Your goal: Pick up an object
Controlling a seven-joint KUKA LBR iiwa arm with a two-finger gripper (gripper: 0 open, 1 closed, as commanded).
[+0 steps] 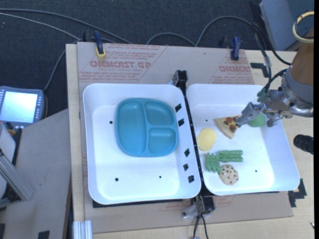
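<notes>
Bench, right bin (279,153): hand (247,117) low, reaching left beside pizza slice (228,125); finger state unclear.

Board (124,59) under the bins reads "CHEMCAST" (twice, apparently).

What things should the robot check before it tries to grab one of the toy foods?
1. Gripper is over the right bin, where the food lies: ok.
2. A target is close: the pizza slice lies right beside the gripper: ok.
3. Something is already held: cannot tell; a green thing sits by the gripper, but the grip is unclear.
4. Pizza slice lies apart from the yellow lemon: ok.
5. The green vegetable and cookie lie close together, so grabbing one could bump the other: not ok.
6. Blue divided plate sits in the left bin, out of the way: ok.
</notes>
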